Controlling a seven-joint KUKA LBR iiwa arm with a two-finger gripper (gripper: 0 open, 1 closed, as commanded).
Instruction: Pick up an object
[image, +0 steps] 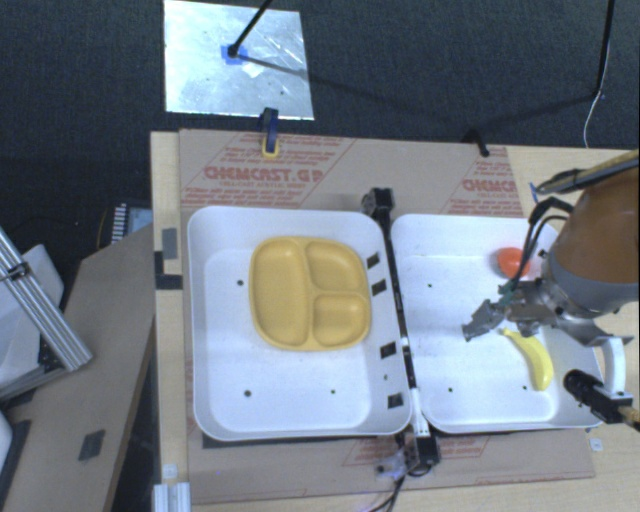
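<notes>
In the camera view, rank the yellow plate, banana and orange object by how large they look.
1. Yellow plate, by far.
2. Banana.
3. Orange object, though the arm hides part of it, so its rank is unsure.

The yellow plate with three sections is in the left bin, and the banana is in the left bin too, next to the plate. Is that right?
Not quite. The banana lies in the right bin, just below the gripper, as the camera view shows. The yellow plate with three sections is indeed in the left bin.
</notes>
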